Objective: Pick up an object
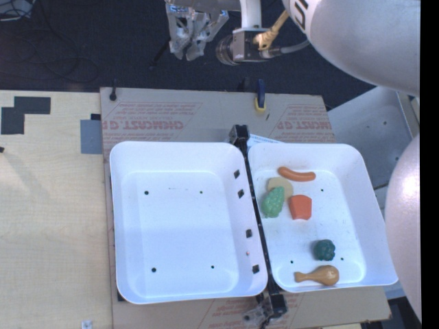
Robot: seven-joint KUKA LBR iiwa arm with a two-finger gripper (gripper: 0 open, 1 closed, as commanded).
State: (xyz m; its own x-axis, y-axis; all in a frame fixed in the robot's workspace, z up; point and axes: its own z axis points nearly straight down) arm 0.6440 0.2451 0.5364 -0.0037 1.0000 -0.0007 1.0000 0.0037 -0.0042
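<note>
Bright even light, glare on white bins [137, 157], sharp focus, dark background

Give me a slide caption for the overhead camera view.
Arm's hand hovers beyond the bins; right bin holds toy foods including a sausage and drumstick.

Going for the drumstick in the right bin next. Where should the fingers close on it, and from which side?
Grip the drumstick across its narrow shank, just left of the bulbous end, coming straight down. It lies flat, lengthwise along the bin's near wall, so close the fingers across it. The dark green piece sits clear behind.
</note>
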